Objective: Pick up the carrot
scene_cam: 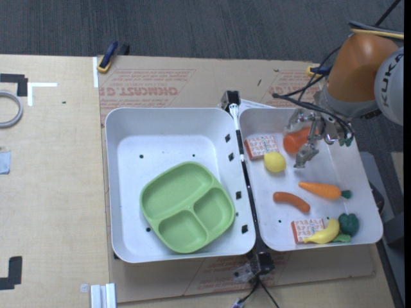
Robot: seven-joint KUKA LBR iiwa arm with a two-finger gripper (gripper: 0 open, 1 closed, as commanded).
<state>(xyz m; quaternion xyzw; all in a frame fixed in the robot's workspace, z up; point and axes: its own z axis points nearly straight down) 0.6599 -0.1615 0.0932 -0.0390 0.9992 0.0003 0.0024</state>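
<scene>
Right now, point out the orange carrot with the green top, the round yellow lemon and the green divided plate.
orange carrot point(320, 189), camera view, mid-body
round yellow lemon point(275, 162), camera view, centre
green divided plate point(168, 196), camera view, large compartment floor

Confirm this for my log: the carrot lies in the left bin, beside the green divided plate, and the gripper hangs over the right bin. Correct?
Not quite. The camera view shows the carrot in the right bin, not beside the green divided plate, which sits in the left bin. The gripper does hang over the right bin.
</scene>
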